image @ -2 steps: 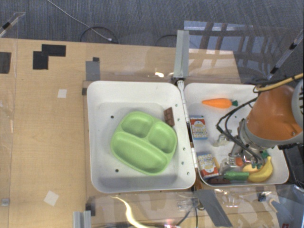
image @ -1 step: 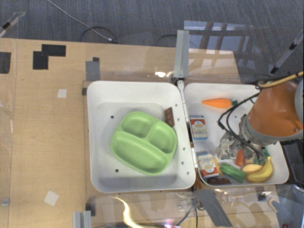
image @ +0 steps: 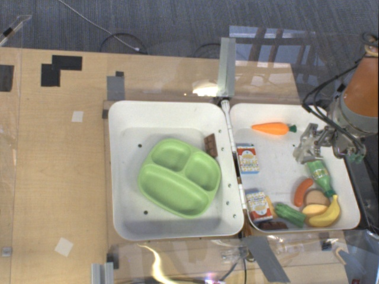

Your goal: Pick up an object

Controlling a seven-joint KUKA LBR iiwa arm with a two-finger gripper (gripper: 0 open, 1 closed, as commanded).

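Near corner of the right white bin (image: 354, 220) is crowded: one yellow plastic banana (image: 327, 214), one beige potato-like piece (image: 315, 197), one red sausage (image: 302, 189), one green pickle (image: 289, 214), all touching. Risk: a grab there snags a neighbour or slips. One green bottle (image: 320, 176) sits just below the metal two-finger gripper (image: 309, 148); finger state can't be told. Two small cartons, one orange carrot (image: 270, 129) at the far edge. Left white bin (image: 118, 176): one green divided plate (image: 179, 177).
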